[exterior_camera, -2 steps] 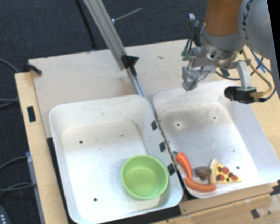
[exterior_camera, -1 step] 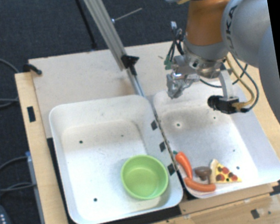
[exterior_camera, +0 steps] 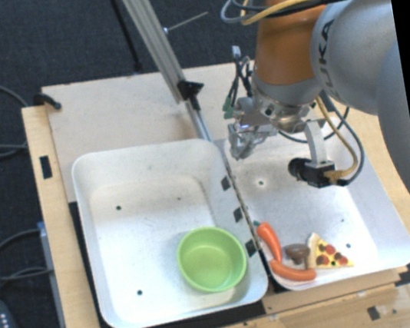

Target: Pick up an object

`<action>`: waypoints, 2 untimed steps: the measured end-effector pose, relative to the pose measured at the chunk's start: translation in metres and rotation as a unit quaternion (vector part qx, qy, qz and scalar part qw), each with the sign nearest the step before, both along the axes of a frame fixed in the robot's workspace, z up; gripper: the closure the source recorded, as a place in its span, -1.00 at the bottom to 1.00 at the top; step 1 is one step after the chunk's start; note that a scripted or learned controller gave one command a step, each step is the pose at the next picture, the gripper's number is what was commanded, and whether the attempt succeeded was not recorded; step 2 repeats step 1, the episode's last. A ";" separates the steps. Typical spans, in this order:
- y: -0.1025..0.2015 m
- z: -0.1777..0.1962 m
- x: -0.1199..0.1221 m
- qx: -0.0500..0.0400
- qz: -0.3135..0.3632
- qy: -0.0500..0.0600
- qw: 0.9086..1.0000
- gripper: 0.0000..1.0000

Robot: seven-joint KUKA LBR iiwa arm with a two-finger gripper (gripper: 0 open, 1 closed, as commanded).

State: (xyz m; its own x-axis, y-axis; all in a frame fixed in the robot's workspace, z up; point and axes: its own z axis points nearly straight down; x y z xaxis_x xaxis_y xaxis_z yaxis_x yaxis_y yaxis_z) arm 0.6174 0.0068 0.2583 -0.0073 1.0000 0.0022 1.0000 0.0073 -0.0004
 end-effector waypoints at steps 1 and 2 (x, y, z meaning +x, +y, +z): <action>0.043 -0.012 -0.030 -0.001 -0.001 0.001 1.000 1.00; 0.043 -0.012 -0.030 -0.001 -0.001 0.001 1.000 1.00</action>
